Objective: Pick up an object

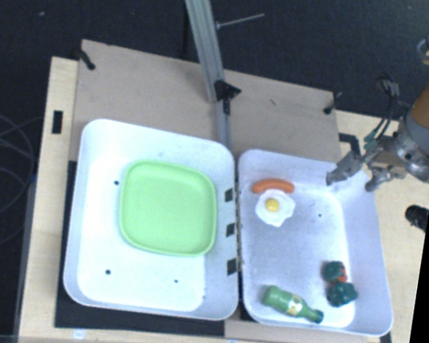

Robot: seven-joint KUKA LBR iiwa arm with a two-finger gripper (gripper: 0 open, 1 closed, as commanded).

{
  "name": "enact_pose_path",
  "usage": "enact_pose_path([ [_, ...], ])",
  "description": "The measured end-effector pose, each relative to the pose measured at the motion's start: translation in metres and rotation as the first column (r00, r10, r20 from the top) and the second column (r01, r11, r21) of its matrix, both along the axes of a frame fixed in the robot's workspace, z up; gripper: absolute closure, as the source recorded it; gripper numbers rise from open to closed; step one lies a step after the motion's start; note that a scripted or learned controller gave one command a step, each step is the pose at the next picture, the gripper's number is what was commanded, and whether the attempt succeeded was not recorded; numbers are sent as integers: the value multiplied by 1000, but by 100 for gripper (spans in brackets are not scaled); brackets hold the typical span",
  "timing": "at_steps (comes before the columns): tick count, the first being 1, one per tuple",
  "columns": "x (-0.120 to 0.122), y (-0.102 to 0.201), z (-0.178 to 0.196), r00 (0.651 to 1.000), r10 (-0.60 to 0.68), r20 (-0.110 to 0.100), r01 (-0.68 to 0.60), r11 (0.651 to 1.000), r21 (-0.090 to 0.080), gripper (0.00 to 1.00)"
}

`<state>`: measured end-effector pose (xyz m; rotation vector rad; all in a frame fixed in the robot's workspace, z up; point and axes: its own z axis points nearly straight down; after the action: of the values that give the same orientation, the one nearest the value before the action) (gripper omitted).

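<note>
My gripper (356,176) hangs over the far right corner of the right bin (366,231), its two fingers spread apart with nothing between them. Inside that bin lie an orange sausage (273,186) and a fried egg (274,208) near the far left, a green bottle (291,303) on its side at the near edge, and a dark green toy with a red spot (338,282) at the near right. All of these sit well away from the gripper, toward the front and left.
The left bin (99,189) holds a light green square plate (168,208). A grey pole (207,36) slants down to the joint between the bins. Cables run along the bench's left side.
</note>
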<state>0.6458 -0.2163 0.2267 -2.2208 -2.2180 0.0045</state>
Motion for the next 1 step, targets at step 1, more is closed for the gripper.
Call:
enact_pose_path([
  [1, -2, 10, -51, 1000, 1, 0, -1, 1000, 0, 0],
])
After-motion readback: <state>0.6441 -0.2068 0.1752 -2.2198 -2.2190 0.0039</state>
